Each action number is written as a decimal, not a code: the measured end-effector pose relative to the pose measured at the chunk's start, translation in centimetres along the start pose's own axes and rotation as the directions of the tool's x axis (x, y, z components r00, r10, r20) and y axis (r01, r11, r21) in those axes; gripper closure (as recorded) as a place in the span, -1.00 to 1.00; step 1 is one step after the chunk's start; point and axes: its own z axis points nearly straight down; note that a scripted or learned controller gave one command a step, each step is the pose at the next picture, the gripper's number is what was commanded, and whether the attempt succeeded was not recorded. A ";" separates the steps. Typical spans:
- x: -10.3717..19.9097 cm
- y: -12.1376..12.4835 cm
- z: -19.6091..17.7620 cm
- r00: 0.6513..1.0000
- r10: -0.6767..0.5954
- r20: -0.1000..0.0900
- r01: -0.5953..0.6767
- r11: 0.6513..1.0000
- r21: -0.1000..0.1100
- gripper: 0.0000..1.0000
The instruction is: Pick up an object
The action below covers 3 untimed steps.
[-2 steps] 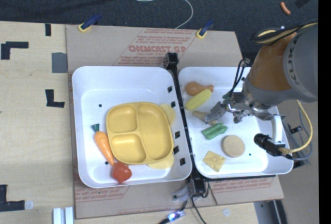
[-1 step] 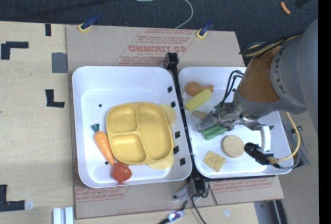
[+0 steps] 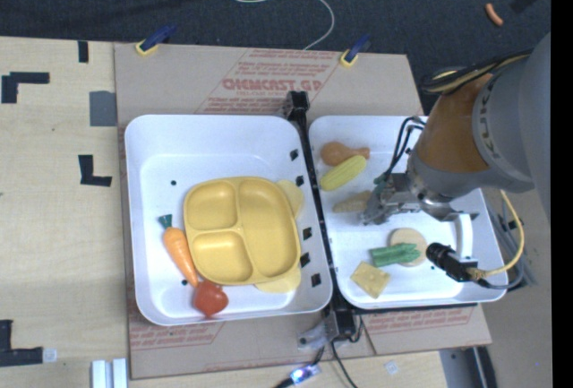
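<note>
My gripper (image 3: 378, 205) hangs low in the right bin (image 3: 448, 291), near its middle, over a pale item that it mostly hides. Its fingers are dark and small in the camera view. To its upper left lie a yellow corn cob (image 3: 344, 172) and a brown drumstick (image 3: 343, 151). Below it sit a green vegetable (image 3: 394, 254) on a tan round piece (image 3: 407, 239), and a yellow cheese wedge (image 3: 370, 278) near the front wall.
The left bin (image 3: 152, 140) holds a yellow divided plate (image 3: 240, 229), an orange carrot (image 3: 180, 254) and a red tomato-like piece (image 3: 209, 297). A black divider (image 3: 313, 207) runs between the bins. The arm's grey body and cables cover the right bin's right side.
</note>
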 end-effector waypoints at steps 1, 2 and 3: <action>0.9 0.2 -4.6 1.000 0.000 0.001 0.000 1.000 -0.006 1.00; 1.3 0.6 -8.9 1.000 0.000 0.001 0.000 1.000 -0.007 1.00; 1.3 0.7 -12.6 1.000 0.000 0.001 0.000 1.000 -0.006 1.00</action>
